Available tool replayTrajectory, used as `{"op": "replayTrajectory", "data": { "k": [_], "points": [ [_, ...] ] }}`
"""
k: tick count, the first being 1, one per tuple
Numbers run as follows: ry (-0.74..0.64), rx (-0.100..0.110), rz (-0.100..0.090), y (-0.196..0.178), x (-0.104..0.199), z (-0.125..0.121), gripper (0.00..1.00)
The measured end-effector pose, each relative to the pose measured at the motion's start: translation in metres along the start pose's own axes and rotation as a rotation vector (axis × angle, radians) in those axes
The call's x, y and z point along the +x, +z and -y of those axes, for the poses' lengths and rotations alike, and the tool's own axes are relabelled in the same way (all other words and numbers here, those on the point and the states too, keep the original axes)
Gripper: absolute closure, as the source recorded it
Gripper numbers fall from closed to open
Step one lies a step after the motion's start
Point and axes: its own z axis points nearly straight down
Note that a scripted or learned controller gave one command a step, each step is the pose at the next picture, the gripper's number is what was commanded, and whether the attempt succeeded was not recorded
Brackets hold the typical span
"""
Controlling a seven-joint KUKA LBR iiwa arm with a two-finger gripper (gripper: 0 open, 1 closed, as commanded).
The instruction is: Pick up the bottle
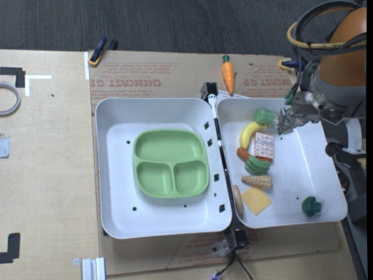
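Observation:
The right bin (326,156) holds several toy foods. A small dark green, bottle-like object (312,206) lies alone near the bin's front right corner. A lighter green object (265,116) rests at the back of the bin beside a yellow banana (249,134); I cannot tell which of the two green things is the bottle. My gripper (284,124) hangs over the back of the right bin, just right of the lighter green object and far from the dark green one. Nothing is visibly held.
A red-and-white box (263,146), a red sausage (243,154), a green ridged piece (257,165), a cone (257,181) and a cheese wedge (256,200) crowd the bin's left side. A green divided plate (172,163) sits in the left bin. A carrot (227,74) lies behind the bins.

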Motion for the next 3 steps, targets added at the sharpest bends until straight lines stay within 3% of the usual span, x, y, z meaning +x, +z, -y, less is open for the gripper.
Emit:
{"op": "replayTrajectory", "data": {
  "k": [1,2,3],
  "points": [
    [-0.114,0.001,-0.001,-0.030,-0.018,0.067,1.00],
    [-0.502,0.000,-0.001,0.010,-0.008,0.092,1.00],
    [-0.933,-0.001,-0.002,0.026,-0.008,0.092,1.00]
  ]
}}
